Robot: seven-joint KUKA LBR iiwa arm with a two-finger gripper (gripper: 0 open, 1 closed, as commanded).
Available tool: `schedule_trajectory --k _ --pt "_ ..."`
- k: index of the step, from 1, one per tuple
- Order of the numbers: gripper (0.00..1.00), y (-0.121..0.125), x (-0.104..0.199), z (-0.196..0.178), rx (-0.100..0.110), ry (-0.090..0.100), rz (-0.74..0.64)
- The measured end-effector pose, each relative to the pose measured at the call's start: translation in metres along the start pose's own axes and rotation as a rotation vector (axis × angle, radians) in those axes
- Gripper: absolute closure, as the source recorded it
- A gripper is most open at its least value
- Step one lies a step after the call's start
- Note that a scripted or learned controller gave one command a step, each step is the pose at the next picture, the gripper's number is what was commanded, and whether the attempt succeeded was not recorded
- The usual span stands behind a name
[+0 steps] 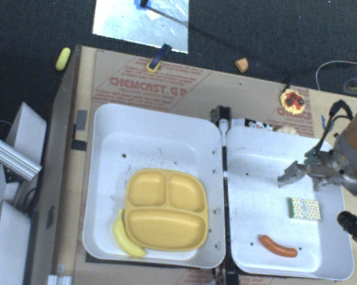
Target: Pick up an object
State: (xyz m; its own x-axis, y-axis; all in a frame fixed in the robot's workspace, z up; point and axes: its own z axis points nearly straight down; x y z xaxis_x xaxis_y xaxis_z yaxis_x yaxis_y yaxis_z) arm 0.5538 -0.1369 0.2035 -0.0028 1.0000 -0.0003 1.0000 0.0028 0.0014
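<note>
Sausage (277,247) lies low in right bin (249,202); hand (296,175) above, fingers spread, holding nothing, beside patterned block (305,208).

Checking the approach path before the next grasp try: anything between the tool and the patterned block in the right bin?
Nothing visible. The tool sits over the right bin, up and to the left of the patterned block, with bare white bin floor between them. The sausage lies nearer the front wall, off that line.

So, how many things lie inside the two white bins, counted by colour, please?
Yellow: 2, the divided tray and the banana
Orange: 1, the sausage
White patterned: 1, the small block
Total: 4
</note>
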Motion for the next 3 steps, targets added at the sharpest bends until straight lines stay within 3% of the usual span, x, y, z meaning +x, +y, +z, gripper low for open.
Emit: schedule_trajectory --k 1,2,3 --pt "0.0 -0.023 -0.027 0.011 0.0 -0.001 0.002" --pt "0.0 -0.035 -0.07 0.076 0.002 0.0 0.003" --pt "0.0 -0.067 -0.069 0.119 0.0 0.0 0.002"
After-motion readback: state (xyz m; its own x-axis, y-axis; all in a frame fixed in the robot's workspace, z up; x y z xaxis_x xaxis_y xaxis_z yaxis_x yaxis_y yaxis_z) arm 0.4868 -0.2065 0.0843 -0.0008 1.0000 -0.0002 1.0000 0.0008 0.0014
